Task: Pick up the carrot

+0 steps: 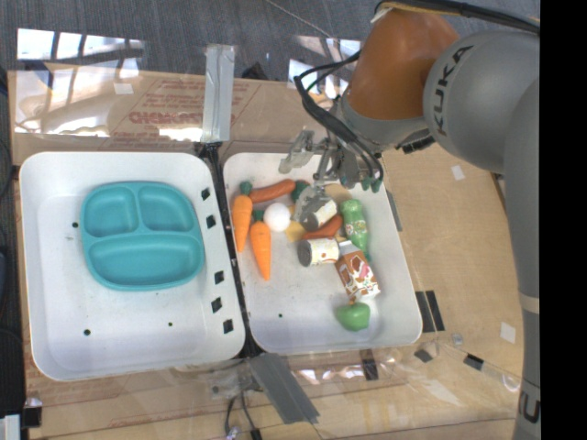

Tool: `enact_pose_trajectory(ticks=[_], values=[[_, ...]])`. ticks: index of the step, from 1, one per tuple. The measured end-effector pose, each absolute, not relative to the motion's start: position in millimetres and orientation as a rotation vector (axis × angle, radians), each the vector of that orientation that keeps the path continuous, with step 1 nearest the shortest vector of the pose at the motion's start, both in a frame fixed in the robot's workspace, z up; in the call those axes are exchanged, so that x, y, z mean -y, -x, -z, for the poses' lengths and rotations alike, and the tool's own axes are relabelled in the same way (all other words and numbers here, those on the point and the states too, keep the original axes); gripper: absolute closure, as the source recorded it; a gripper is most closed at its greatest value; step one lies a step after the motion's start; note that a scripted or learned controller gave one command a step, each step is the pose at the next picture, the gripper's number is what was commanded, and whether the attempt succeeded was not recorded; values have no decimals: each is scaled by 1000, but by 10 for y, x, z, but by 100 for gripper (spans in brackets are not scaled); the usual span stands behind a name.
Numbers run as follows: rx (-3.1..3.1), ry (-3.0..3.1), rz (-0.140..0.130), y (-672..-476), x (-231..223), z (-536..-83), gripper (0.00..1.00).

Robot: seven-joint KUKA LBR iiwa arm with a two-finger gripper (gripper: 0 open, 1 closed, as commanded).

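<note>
the gripper (316, 183) hangs over the back of the right bin (303, 333), its metal fingers (295, 151) pointing down into the clutter; whether they stand wide or narrow i cannot tell, and nothing shows between them. just under the tips lie a small grey can (318, 214) and a sausage (272, 192). from the gripper, two carrots lie at about seven and eight o'clock, side by side near the bin's left wall: one carrot (241, 221) nearer the wall, the other carrot (261, 248) just beside it, next to a white ball (276, 215). the left bin (46, 264) holds a teal tray (142, 235).

this looks like the approach step, with no grasp made. the next move calls for shifting toward eight o'clock, turning the wrist across a carrot's length, then descending clear of the ball.
</note>
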State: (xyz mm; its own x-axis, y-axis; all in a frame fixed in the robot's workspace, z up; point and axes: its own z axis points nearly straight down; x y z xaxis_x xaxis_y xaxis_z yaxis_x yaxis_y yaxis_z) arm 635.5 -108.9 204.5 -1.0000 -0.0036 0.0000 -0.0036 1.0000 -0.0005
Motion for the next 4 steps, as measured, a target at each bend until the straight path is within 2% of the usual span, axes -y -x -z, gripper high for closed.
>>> enact_pose_trajectory(ticks=[1,2,3,4], values=[[-3140,-203,-1,-6152,890,-1212,0],[-3114,423,-1,-5617,904,-925,0],[-3111,432,-2,-5632,882,-1031,100],[-3008,863,8,-5702,675,-2549,100]])
